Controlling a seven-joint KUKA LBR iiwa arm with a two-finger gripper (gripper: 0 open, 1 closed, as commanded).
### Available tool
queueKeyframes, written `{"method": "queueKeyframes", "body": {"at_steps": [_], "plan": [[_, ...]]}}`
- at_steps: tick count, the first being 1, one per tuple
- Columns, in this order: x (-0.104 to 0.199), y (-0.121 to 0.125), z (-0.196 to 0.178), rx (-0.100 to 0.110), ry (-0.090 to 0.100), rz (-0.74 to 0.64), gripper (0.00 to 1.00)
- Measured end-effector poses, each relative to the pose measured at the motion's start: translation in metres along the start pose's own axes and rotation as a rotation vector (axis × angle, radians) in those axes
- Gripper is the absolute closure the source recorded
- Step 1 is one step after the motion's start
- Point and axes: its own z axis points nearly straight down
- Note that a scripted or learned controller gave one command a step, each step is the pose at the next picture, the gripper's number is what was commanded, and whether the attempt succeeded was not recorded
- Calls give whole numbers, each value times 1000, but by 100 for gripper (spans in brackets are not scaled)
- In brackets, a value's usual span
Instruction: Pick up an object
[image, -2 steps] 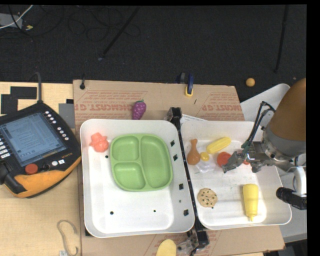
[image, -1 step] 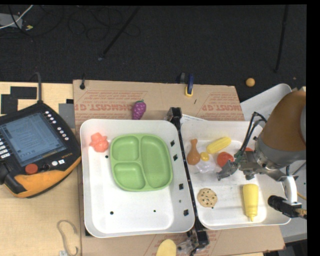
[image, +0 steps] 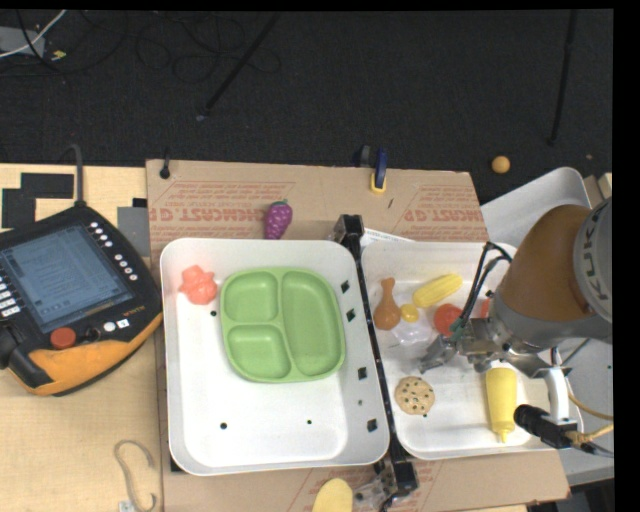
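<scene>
two shallow white bins sit side by side on the bench; entries run outward from the gripper.

- gripper: over the middle of the right bin, low above its floor, dark fingers pointing toward the bin's left side. whether they are spread or pressed together cannot be told; nothing is seen between them.
- arm: grey with an orange band, entering over the right bin's right edge and covering that side of it.
- red tomato-like piece: just beside the gripper, toward the far edge, partly behind a cable.
- yellow corn cob: near the bin's far edge, tilted.
- brown drumstick: near the bin's left edge, with a small yellow piece touching or just beside it.
- cookie: near the bin's near-left corner, apart from the gripper.
- yellow mustard bottle: near the near-right corner, lying lengthwise.
- left bin: holds a green divided plate at centre and an orange-pink toy in the far-left corner.
- outside the bins: purple grapes on the cardboard beyond the left bin's far edge; a yellow object at the near edge; a teach pendant at the bench's left edge.
</scene>
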Motion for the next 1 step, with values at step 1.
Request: {"method": "queueKeyframes", "body": {"at_steps": [1], "plan": [[3, 0, 35, -4, -1, 1, 0]]}}
